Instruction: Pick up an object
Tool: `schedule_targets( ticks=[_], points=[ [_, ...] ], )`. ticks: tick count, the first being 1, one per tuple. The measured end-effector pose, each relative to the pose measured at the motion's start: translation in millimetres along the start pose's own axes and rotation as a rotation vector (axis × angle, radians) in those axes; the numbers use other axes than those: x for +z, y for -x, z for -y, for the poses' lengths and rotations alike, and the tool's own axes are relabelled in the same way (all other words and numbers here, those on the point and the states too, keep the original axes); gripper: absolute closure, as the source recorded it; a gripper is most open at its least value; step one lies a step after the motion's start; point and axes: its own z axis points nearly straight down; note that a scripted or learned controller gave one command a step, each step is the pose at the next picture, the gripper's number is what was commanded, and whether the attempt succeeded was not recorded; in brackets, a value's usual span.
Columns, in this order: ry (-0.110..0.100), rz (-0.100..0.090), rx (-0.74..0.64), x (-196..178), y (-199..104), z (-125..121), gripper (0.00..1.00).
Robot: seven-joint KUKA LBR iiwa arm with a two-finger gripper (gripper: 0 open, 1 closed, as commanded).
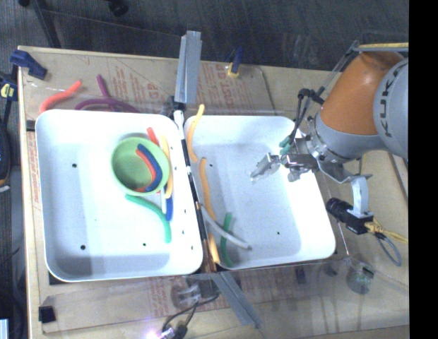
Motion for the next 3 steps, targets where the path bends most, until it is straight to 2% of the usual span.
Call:
schedule_targets(
  ticks=[1, 2, 3],
  points=[
    [0.002, 0.006, 0.154, 123, -74, -52, 0.00],
    [0.002, 0.001, 0.120, 104, -10, -45, 0.00],
    [0.013, 0.005, -0.006, 140, -54, -3, 0.00]
  ],
)
